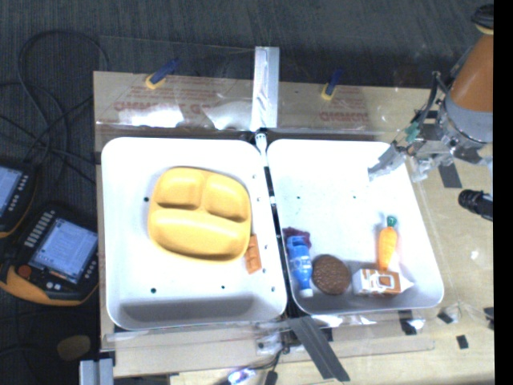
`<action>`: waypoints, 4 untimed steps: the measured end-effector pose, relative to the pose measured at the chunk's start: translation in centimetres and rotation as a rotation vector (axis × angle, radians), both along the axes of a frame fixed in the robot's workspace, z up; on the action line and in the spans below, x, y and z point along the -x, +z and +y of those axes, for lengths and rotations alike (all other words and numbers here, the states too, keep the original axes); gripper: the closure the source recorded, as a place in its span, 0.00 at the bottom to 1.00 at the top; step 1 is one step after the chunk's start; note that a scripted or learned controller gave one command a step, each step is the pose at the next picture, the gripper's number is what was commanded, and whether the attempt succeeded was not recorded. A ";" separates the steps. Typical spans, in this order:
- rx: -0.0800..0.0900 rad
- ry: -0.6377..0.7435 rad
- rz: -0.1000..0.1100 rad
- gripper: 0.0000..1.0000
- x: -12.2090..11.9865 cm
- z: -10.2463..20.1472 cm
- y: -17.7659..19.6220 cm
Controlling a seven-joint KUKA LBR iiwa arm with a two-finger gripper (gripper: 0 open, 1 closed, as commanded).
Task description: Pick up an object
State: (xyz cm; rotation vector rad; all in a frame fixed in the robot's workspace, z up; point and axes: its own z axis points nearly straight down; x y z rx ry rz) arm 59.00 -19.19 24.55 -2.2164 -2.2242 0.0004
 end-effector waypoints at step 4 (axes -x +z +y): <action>0.006 0.496 -0.023 0.00 7.2 -2.7 -15.3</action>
